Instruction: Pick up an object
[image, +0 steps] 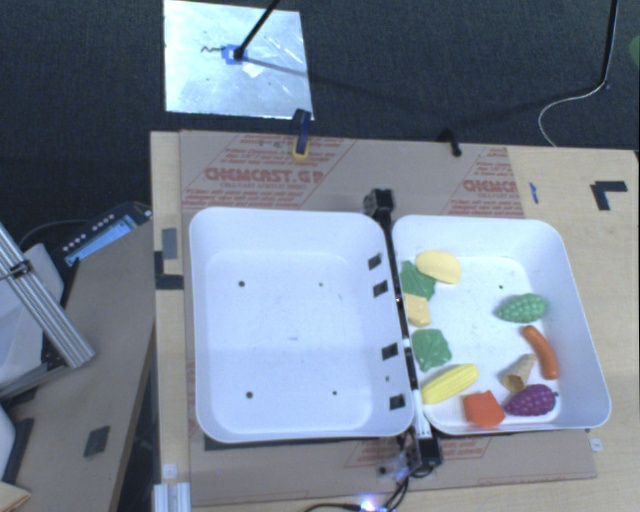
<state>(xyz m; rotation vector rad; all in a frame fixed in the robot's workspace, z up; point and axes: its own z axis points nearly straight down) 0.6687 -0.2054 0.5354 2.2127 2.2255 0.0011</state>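
— Ten toy foods lie before you, all in the right bin (470, 300): a lemon (438, 266), two green leafy pieces (417, 280) (432, 348), a pale yellow bit (416, 310), a corn cob (450, 382), an orange block (484, 408), purple grapes (531, 400), a tan cone (518, 372), a sausage (540, 350) and a bumpy green piece (522, 307).

— And the jaws?

— You cannot tell how they stand.

— What is hard to read?

— The pale yellow bit is partly tucked under the upper leafy piece, and its kind is unclear. The cone touches the grapes. A metal rail (40, 310) at your left is cut off by the edge.

— The surroundings?

— The left bin (290, 330) sits against the right one, black clips (380, 290) along the seam. Both rest on a printed cardboard sheet (260, 165) over the bench. Beyond lie dark carpet (450, 60), a shiny foil square (235, 60) and a white cable (580, 95).
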